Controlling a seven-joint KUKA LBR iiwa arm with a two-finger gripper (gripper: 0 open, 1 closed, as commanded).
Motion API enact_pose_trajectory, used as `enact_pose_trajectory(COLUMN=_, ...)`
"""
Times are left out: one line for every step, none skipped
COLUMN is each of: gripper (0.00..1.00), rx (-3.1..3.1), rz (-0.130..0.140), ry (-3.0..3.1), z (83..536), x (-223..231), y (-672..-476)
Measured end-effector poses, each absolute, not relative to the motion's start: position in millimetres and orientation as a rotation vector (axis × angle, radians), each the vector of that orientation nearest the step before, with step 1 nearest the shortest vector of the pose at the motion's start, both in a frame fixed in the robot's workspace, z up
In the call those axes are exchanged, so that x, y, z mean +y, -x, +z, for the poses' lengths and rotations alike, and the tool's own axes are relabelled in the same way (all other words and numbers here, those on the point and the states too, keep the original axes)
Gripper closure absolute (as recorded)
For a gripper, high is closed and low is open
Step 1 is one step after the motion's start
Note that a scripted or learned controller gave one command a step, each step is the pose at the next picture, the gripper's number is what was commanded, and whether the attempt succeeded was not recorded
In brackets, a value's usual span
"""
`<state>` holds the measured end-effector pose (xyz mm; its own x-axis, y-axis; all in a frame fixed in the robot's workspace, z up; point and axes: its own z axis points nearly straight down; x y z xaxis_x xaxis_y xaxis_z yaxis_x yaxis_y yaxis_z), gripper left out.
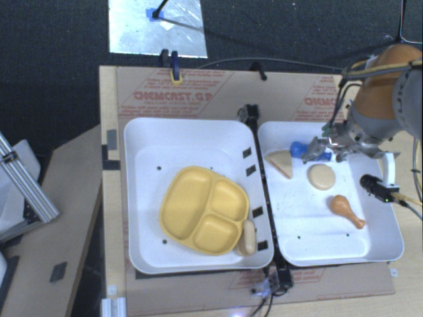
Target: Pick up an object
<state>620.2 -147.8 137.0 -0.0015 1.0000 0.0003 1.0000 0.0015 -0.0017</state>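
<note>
From the camera view above the worktop (79, 177), two shallow white bins sit side by side. The left bin (152, 150) holds a yellow divided plate (201, 210), with a small tan bread-roll-shaped piece (248, 237) touching the plate's lower right edge. The right bin (291, 243) holds the loose items: a tan wedge (281, 164) like a slice of toy bread near its upper left, a pale round disc (322, 177) just right of the wedge, an orange-brown toy drumstick (347, 211) below and right of the disc, and a small blue item (310, 152) near the bin's upper wall, between wedge and disc.

The arm comes in from the right, and its gripper (334, 145) sits low over the upper part of the right bin, just beside or touching the blue item. Whether the jaws are spread or closed cannot be told; metal parts and cables blur together there, and it is unclear whether the blue item lies between them.

As a judgement, the step in hand is the approach or the grasp itself, with the blue item the likeliest target, since it lies nearest the gripper. The next move calls for centring the gripper over that item, closing firmly, then lifting straight up. The wedge and disc lie near, so a sideways drift could nudge them instead.
</note>
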Motion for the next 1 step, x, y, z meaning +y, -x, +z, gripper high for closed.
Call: enact_pose_trajectory(gripper=0.00, rx=-2.229, rz=-0.004, ry=2.223, z=88.6, x=-147.9, y=-622.6)
